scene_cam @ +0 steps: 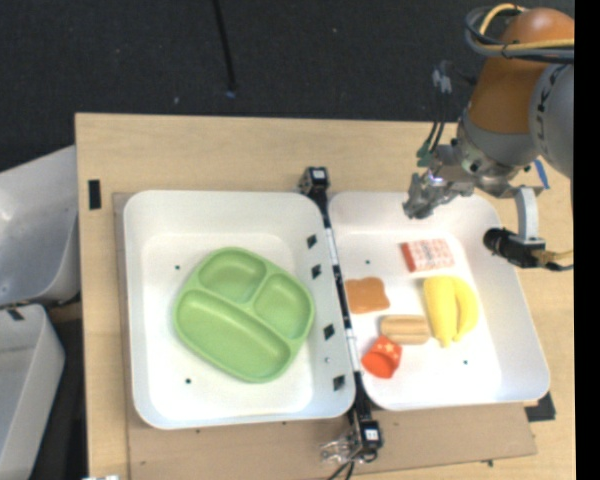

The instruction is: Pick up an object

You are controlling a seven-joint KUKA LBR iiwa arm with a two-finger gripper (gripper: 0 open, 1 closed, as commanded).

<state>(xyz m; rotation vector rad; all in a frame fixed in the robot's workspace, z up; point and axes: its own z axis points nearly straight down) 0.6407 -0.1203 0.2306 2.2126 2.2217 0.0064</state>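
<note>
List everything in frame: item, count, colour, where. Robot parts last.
divided plate: 1, light green, three compartments, in the left bin
bananas: 1 bunch, yellow, right bin, right of centre
toast slice: 1, orange-brown, right bin, near the divider
hot dog bun: 1, tan, right bin, between the toast slice and the bananas, lower
pepper: 1, red-orange, right bin, front left
packet: 1, red and white, right bin, above the bananas
bins: 2, white, side by side on the bench
bench: 1, light wood
arm: 1, grey with orange band, entering from the right
gripper: 1, grey, over the right bin's far edge, holding nothing visible
</note>
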